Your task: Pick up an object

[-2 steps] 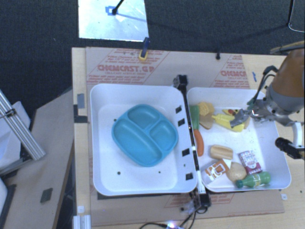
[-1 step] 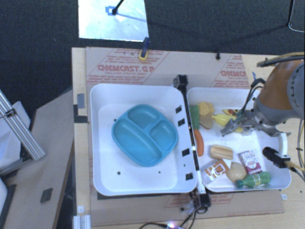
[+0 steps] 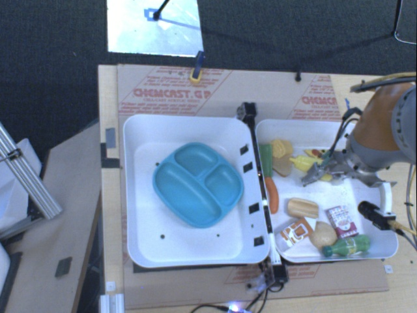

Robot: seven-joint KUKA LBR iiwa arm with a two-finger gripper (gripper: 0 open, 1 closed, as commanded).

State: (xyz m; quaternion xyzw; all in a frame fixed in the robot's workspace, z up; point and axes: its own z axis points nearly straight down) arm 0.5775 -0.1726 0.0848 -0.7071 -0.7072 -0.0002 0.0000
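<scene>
Reaching into the right bin (image 3: pixel 391 243), my fingers (image 3: pixel 317 175) hover beside the yellow toy (image 3: pixel 301 162); I cannot tell whether they are spread. "CHEMCAST GP" is printed in red on the desk (image 3: pixel 169 91). A blue plate (image 3: pixel 197 184) sits in the left bin (image 3: pixel 140 194).

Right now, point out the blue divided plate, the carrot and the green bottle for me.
blue divided plate (image 3: pixel 197 184): camera view, on its central ridge.
carrot (image 3: pixel 272 195): camera view, mid-length on the orange body.
green bottle (image 3: pixel 347 246): camera view, on the bottle's body.
</scene>
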